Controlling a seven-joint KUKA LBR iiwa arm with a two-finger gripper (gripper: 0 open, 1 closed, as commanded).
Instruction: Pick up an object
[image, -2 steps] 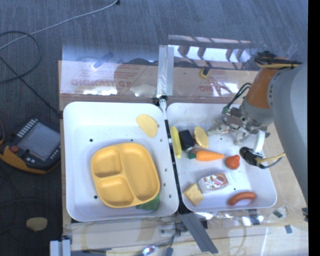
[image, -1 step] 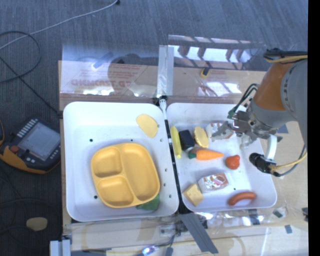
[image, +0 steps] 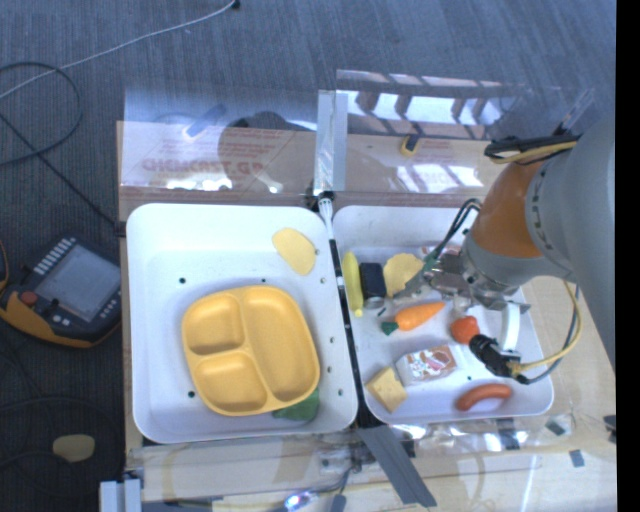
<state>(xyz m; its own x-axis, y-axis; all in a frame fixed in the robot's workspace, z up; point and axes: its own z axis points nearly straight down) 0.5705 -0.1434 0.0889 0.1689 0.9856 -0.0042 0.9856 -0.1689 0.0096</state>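
Hand (image: 447, 283) hovers over the right bin (image: 540, 400), its grip state impossible to tell, just beside the toy carrot (image: 418, 317); light, rigid, likely slick plastic, best pinched across its thick middle.

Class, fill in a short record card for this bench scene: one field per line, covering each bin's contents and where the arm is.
left bin: yellow divided plate, pale yellow chip, green item partly under the plate
right bin: carrot, sausage, cheese wedge, snack packet, banana, red tomato
arm: over the right bin
end effector: above the carrot, grip unclear
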